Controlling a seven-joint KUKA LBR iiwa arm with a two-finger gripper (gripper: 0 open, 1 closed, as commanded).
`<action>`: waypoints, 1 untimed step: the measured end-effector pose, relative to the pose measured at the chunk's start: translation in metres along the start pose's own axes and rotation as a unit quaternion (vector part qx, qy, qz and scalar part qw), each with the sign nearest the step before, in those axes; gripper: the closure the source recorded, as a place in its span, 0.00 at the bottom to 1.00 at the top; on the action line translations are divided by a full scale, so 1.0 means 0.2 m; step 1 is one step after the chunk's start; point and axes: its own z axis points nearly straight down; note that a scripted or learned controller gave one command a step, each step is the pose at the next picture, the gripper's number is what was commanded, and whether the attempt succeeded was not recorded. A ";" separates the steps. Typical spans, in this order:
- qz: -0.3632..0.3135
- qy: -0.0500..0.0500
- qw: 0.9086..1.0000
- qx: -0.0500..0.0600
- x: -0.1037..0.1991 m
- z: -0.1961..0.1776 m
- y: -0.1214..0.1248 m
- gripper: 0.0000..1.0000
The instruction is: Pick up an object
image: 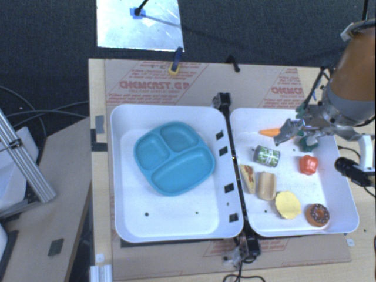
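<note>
The tool (295,133) hangs over the carrot (271,132) in the right bin (346,207). I cannot tell its state. It might slip off and miss.

Right bin (341,184) is pretty crowded: can (267,155), tomato (308,165), bread (266,185), lemon (288,205) and donut (318,215) sit close together. The carrot (269,132) is tucked by the gripper (296,135), touching I think. Left bin (126,175) has bare floor all around the plate (174,157).

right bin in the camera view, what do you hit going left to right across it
pizza slice → green can → yellow round piece → red pepper → chocolate doughnut. The bread roll and the carrot overlap the can's span, and the gripper hangs over the carrot's end, so they are left out.
</note>
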 end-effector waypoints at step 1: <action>0.000 0.001 1.000 0.004 0.06 0.42 -0.01 0.00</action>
